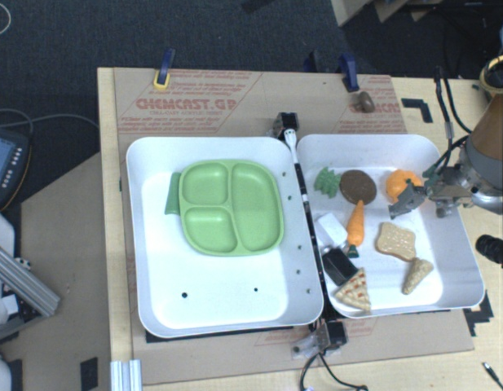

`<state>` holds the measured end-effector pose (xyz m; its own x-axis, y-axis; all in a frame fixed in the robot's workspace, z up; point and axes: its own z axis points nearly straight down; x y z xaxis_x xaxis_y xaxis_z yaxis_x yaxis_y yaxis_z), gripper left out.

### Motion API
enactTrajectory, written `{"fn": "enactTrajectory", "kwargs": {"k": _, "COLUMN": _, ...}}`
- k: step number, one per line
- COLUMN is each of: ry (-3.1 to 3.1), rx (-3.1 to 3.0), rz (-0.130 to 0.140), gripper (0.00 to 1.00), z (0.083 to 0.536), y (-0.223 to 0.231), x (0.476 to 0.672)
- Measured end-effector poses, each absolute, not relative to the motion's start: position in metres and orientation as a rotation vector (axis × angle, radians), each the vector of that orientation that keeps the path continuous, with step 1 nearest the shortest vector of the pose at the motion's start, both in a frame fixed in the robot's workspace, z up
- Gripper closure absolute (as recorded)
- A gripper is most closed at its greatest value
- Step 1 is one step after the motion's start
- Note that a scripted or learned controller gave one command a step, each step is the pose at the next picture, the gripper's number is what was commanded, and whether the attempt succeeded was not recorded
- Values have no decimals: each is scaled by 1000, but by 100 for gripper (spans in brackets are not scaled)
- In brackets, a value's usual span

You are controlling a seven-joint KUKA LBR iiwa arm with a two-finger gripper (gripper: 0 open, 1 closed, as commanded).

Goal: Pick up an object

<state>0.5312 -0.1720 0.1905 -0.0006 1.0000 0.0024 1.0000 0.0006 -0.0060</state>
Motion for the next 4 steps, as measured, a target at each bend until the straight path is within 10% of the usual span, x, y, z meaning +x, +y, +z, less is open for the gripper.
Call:
{"fn": "enactTrajectory", "kwargs": {"k": 2, "ry": -2223, "rx": -2222, "rz": 0, "gripper": 0, "z": 84, "y": -172, "x": 522}}
{"fn": "enactTrajectory", "kwargs": {"k": 3, "ry": -2226, "rx": -2228, "rz": -6, "gripper": 100, "z": 98, "y": -173, "x": 524}}
{"fn": "enactTrajectory", "kwargs": {"k": 4, "ry": -2227, "rx": -2224, "rz": -4, "gripper": 100, "z": 156, "y": -175, "x": 535}}
